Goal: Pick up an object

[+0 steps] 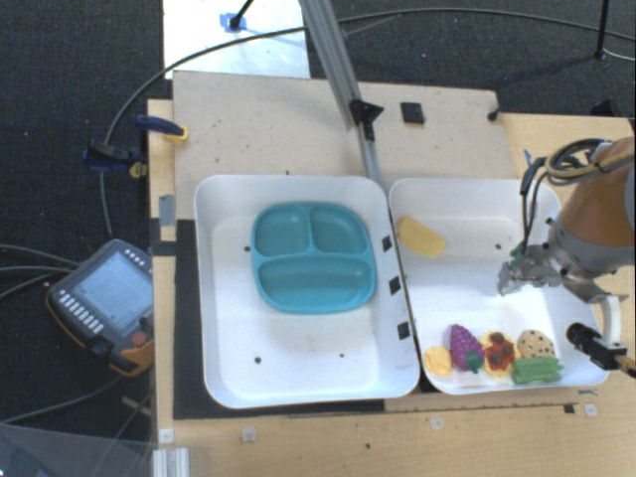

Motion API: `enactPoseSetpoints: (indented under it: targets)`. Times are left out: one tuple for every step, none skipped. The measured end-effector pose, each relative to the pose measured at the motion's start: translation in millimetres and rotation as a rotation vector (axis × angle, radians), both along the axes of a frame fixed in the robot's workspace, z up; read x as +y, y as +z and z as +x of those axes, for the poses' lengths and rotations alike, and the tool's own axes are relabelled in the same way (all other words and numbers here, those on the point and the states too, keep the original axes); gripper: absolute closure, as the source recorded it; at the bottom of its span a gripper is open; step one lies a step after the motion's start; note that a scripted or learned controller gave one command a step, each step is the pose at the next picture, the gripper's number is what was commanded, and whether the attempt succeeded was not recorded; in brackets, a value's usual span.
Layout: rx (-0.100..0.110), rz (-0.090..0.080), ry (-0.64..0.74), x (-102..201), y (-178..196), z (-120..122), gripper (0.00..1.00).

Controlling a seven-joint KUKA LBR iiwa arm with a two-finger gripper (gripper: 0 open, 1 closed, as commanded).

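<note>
The yellow piece [420, 238] lies alone near the right bin's [467, 199] back-left corner; it looks light, smooth and stiff, best pinched across its short sides. The gripper [519, 278] hangs mid-bin, holding nothing I can see; its opening I cannot tell. Toy foods [492, 353] line the front edge. The left bin [229, 296] holds a teal plate [313, 257].

Grey arm [596, 222] bent in from right; gripper [519, 278] pointing left

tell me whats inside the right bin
Inside the right bin: a yellow piece near its far left corner, and toy foods lined along the near edge. The gripper covers a patch of floor.
</note>
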State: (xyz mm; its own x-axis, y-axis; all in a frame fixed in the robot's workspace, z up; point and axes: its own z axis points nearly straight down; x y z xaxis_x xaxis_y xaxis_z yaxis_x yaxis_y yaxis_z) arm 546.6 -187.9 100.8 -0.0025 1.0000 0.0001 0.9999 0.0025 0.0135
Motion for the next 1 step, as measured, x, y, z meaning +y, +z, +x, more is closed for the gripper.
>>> enactPoseSetpoints:
  targets:
    - [0.006,-0.003,0.002,-8.6,61.1,0.8,1.00]
